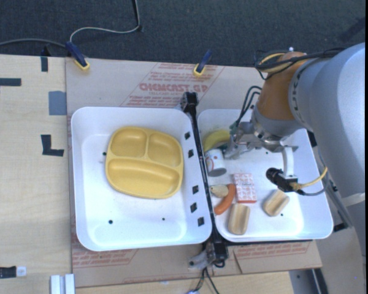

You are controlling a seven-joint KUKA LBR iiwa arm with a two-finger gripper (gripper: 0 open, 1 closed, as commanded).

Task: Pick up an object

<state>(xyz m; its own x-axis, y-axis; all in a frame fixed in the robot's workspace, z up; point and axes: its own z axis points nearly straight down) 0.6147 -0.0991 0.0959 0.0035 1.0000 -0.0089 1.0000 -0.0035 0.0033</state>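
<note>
My gripper is low in the right bin, at its upper left part, under the orange-banded wrist. Just left of it lies a yellow banana-shaped object, and a small white cylinder lies below that. Both are close to the gripper tip, and whether it touches them cannot be told. A red-and-white packet, an orange sausage-shaped piece, a small beige piece and two bread rolls lie lower in the same bin.
The left bin holds a yellow divided plate. A black divider with clips runs between the bins. The grey arm covers the right bin's upper right part. Two yellow clamps sit on the cardboard behind.
</note>
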